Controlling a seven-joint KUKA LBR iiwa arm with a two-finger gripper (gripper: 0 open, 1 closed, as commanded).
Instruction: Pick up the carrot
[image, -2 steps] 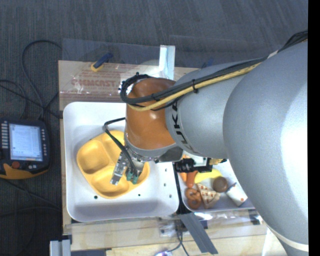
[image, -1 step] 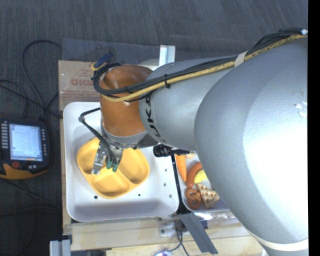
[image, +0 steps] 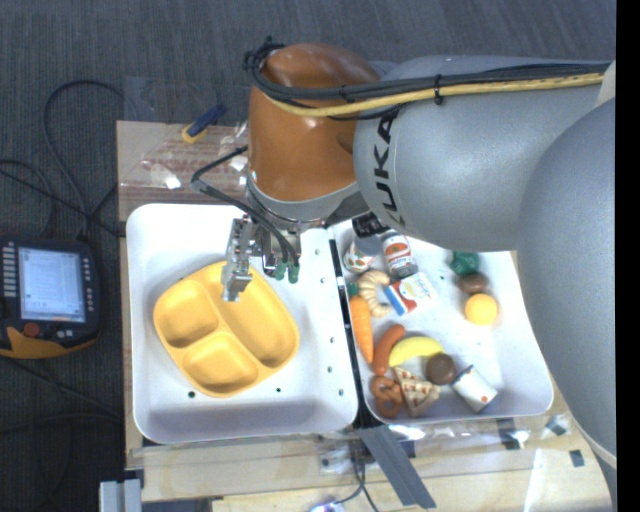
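The grey arm is reaching in from the right, its orange band sitting above the wrist, and the gripper is hanging over the left bin. The gripper is hovering above the upper edge of a yellow divided tray that is lying tilted in that bin; whether its fingers are apart or together I cannot tell, and nothing is showing between them. The carrot is lying in the right bin, just beside the wall shared by the two bins, running lengthwise along that wall and well apart from the gripper. Around it other items are crowding the right bin: a small jar with a red label above it, a banana just to its right, a yellow round fruit further right, a green item near the top, and a waffle-patterned piece below. To the left of the bench a handheld control pendant is resting on the dark floor, its cable trailing away.
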